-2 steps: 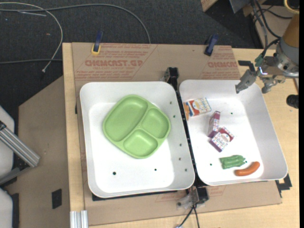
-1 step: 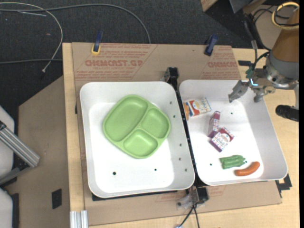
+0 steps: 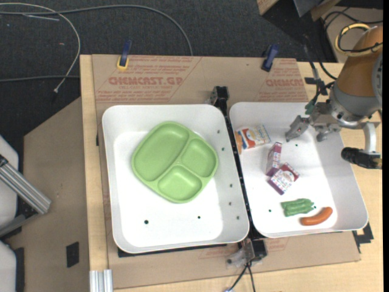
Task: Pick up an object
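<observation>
The pincer hangs over the upper right part of the right bin, its two fingers spread wide with nothing between them; one fingertip points toward the middle of the bin, the other sits nearer the bin's right wall. The grey arm with its orange band comes in from the right edge. Five loose things lie in this bin: one white and orange carton near the upper left corner, two small purple packets, one tilted just below the carton and one touching it from below, one green toy vegetable lower down, and one orange sausage-shaped piece just beside it near the front rim. All five lie apart from the pincer. The left bin holds one green divided plate with three compartments. Both bins sit side by side on the table, where two blue clamps grip the far edge.
</observation>
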`<action>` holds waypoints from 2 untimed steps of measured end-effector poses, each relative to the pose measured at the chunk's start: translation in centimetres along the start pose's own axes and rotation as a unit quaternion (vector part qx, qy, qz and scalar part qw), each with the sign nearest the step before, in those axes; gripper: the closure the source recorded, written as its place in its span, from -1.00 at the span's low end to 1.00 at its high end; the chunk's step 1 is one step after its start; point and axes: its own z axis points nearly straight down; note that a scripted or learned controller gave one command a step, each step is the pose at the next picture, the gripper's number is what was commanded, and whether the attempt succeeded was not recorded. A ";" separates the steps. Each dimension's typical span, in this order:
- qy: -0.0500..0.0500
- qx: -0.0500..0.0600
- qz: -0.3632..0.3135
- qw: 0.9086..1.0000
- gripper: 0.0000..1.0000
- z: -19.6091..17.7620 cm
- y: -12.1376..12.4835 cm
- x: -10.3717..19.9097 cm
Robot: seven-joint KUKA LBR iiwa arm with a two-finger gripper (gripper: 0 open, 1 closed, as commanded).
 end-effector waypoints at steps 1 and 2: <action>0.000 0.002 0.000 1.000 -1.00 4.7 -0.1 0.1; 0.000 -0.002 -0.001 1.000 1.00 3.2 0.2 0.1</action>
